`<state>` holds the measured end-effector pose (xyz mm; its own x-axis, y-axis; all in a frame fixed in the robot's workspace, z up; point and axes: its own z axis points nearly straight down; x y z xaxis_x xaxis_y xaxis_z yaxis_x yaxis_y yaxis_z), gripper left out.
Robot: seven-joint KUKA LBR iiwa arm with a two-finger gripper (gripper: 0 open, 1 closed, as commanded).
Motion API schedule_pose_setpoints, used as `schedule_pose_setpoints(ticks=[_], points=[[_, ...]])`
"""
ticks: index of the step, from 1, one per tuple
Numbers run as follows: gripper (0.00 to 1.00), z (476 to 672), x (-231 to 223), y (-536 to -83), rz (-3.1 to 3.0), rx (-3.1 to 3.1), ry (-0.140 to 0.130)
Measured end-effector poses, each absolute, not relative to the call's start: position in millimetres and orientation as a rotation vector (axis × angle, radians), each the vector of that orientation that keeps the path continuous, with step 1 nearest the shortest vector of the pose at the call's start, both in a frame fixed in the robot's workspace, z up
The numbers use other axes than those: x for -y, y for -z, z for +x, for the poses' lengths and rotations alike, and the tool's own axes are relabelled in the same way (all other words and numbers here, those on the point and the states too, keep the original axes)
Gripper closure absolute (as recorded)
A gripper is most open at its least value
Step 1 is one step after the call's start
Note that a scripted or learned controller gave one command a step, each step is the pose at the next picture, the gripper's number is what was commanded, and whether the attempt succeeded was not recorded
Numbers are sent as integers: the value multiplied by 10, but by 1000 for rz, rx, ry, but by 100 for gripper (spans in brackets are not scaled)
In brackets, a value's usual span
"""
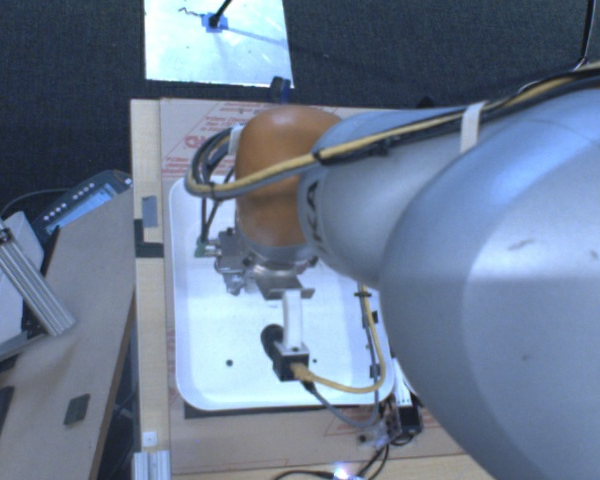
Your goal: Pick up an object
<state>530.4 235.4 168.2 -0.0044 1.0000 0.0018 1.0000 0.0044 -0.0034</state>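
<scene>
My arm reaches in from the right and covers most of the view. Its orange band [275,183] hangs over the left white bin [205,368]. The gripper [245,273] points down under that band, low over the far half of the bin floor. The wrist body hides whatever lies directly under it, and I can make out no object at the gripper.
The grey arm hides the right bin. A pale side bench on the left carries a grey handheld device [80,200] and an aluminium rail [25,283]. A shiny square panel [215,28] lies beyond the bench's far edge.
</scene>
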Motion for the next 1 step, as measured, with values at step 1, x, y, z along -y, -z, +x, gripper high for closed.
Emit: schedule_pose_setpoints(ticks=[1], points=[[100, 5040, -2352, -2460, -2216, 2228, 11]])
